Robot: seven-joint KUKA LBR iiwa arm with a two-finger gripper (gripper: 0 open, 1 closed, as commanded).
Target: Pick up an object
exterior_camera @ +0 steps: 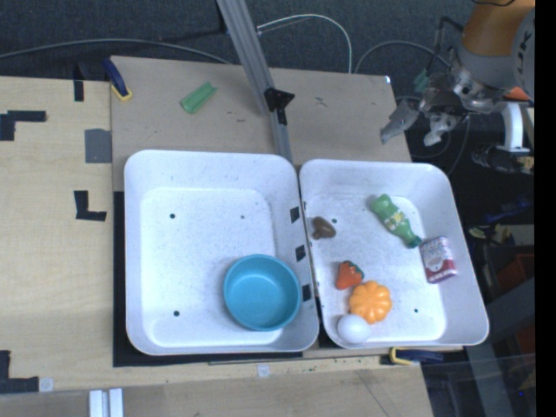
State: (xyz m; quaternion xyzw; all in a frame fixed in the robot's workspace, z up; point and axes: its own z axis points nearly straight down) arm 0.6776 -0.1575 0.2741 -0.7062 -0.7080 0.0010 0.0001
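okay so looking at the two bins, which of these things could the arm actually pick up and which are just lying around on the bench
For the job:
pincer
blue bowl
green bottle
red can
orange pumpkin
white egg
red strawberry
brown lump

Lying about:
green block
blue-and-yellow clamp
grey pole

Grey arm (486, 55) — orange band (497, 26) above the wrist — dark cables trailing.

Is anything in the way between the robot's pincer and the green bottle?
Nothing visible is. The pincer hangs above the bench past the right bin's far rim, and the bottle lies uncovered inside that bin. The can lies beside the bottle, on its near side.
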